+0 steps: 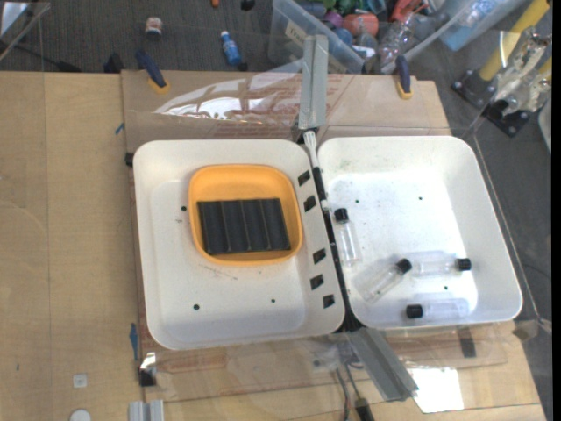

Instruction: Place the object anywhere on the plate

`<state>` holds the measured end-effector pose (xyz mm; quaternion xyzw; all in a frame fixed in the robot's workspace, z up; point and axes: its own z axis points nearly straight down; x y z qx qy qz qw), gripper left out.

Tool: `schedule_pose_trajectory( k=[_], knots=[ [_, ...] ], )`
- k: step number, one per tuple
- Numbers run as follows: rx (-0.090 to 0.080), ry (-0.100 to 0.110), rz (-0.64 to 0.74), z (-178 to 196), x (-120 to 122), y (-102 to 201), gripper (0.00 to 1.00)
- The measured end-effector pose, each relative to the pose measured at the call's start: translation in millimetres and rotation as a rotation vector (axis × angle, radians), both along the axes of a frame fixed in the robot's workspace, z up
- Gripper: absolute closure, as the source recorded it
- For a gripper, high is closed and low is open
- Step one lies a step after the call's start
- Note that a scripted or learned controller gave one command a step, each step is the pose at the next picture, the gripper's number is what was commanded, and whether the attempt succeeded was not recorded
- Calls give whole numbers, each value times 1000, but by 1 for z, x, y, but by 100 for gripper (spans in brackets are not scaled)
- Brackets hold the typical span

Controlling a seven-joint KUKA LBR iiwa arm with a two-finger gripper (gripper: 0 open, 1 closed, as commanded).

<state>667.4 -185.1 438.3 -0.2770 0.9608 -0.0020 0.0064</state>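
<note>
An orange plate (203, 191) with rounded corners lies in the left white bin (166, 305), towards its back. A dark grey ribbed block (243, 225) rests flat on the plate and covers most of its floor. Several clear vials with black caps lie on their sides in the right white bin (421, 165). One vial (346, 239) lies along that bin's left wall. Two more, a slanted vial (384, 279) and a level vial (434, 264), lie near the front middle. Another vial (441, 309) lies by the front wall.
A row of black tabs (316, 231) runs down the divider between the bins. A metal bar (313, 77) stands behind the divider. A clear tub of coloured toys (368, 7) sits beyond the bench at the back. Bare wooden bench (61, 235) lies to the left.
</note>
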Motion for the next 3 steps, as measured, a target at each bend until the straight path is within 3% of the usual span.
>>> schedule_pose_trajectory(
  k=[1, 3],
  knots=[
    [-3, 1, 320, 0, 0, -38, 100],
    [-10, 1, 1027, -1, 1, -36, 100]
  ],
)
